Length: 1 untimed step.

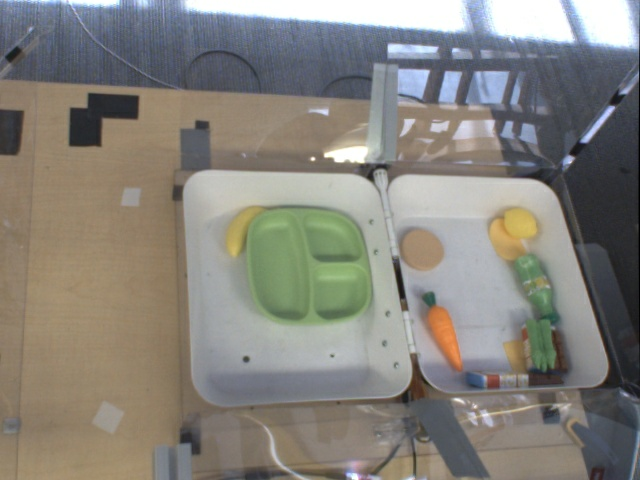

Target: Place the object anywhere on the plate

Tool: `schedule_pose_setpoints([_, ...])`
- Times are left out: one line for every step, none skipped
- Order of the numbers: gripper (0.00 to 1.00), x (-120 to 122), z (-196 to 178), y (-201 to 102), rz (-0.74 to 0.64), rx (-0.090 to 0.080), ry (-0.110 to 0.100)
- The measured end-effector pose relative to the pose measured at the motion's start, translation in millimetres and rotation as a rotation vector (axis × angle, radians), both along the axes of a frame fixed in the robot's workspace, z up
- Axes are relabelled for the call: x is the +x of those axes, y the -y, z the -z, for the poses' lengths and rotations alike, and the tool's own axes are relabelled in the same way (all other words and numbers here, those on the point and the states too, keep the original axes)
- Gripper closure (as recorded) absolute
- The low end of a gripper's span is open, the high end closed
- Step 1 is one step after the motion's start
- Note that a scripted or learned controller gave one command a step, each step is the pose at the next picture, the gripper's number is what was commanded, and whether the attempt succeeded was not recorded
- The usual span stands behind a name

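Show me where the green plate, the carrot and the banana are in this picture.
green plate (285, 268): camera view, floor of its large left compartment.
carrot (446, 336): camera view, middle of its orange body.
banana (238, 231): camera view, middle of the yellow curve showing past the plate's left rim.

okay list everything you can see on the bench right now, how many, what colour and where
bins: two, white, side by side on the bench
plate: one, green, divided, left bin
banana: one, yellow, left bin, at the plate's left edge
round disc: one, tan, right bin, upper left
carrot: one, orange with green top, right bin, lower left
yellow pieces: a small cluster, right bin, upper right
green bottle-like item: one, right bin, right side
mixed small items: a few, green, red, yellow, right bin's lower right corner
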<state>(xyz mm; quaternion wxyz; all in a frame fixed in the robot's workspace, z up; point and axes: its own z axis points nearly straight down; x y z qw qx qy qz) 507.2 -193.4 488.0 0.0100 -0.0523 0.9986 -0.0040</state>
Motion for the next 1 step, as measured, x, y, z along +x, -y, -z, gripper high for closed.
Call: schedule_pose_setpoints([1.00,-7.3,128.9,-7.8,-0.067,0.006,-0.017])
